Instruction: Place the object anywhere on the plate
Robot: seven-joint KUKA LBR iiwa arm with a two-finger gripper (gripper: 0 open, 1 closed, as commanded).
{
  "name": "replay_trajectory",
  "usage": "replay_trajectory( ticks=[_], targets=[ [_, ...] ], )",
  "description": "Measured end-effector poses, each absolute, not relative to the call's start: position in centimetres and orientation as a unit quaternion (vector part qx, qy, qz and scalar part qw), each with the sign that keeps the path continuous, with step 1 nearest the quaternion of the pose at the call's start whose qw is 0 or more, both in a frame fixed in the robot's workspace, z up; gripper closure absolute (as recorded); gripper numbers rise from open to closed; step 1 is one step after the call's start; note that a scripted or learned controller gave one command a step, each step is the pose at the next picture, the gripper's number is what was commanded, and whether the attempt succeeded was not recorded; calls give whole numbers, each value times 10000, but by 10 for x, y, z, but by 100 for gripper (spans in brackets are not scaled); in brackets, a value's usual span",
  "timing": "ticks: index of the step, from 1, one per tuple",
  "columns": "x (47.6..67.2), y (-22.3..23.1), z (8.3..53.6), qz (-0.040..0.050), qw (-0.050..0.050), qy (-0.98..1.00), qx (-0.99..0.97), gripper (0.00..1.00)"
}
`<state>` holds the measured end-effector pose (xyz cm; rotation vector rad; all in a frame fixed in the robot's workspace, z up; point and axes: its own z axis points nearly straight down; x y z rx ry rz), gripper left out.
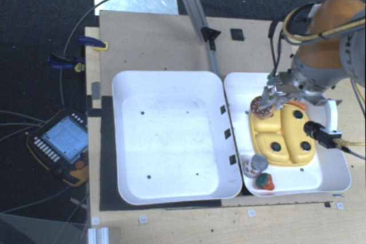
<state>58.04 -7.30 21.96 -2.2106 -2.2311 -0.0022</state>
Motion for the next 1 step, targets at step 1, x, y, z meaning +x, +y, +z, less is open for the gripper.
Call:
replay_trajectory(
  ticks=[1],
  targets=[
    [574, -17, 211, -5, 6, -7107, -7035, 100]
  ],
)
